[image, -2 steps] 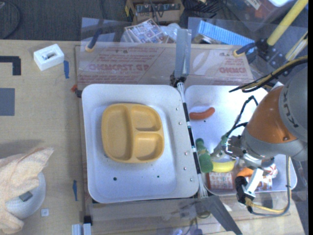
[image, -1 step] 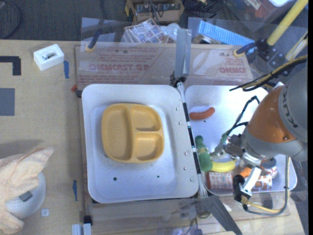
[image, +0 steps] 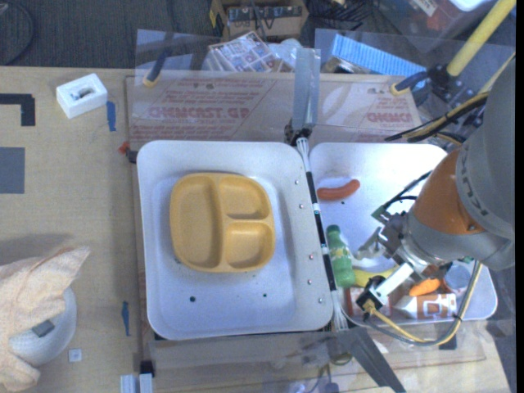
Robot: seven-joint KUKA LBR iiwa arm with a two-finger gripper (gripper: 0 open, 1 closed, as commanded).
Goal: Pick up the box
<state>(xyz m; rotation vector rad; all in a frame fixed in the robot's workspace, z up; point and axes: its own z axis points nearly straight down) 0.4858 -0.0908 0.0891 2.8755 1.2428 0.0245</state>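
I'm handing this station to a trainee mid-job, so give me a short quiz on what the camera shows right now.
1. True or false: the yellow divided tray lies in the left bin.
2. Which bin is the arm's end effector over? A) left B) right C) neither
3. Fill in: the hot dog lies near the ____ edge of the right bin, as the view shows it.

Key
1. True; it sits alone in that bin.
2. B; it hangs low over the near part of the right bin, close to the green bottle and the box with orange and white print.
3. Far (upper); it is apart from the clutter under the arm.
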